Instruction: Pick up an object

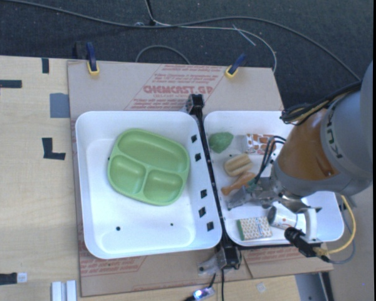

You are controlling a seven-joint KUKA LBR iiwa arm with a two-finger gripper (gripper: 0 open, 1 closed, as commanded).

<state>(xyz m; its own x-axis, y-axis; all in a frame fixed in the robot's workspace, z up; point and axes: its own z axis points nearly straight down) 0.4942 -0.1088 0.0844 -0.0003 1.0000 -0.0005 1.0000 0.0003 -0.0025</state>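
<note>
The arm's gripper (pixel 250 190), finger state impossible to tell, hangs over the right bin (pixel 326 227), approaching the orange carrot-like piece (pixel 237 184) at its nine o'clock; next it likely must descend and close.

Two white bins sit side by side: the left bin (pixel 94 231) and the right bin (pixel 329 227). The left one holds one green tray (pixel 149 166) with three compartments. The right one holds one small green piece (pixel 220 142), one tan bun-shaped piece (pixel 237 164), one orange stick-shaped piece (pixel 237 184), one dotted card (pixel 253 228) and one packet with red print (pixel 258 143); two clamps, one (pixel 91 60) and another (pixel 235 64), grip the board's far edge.
</note>
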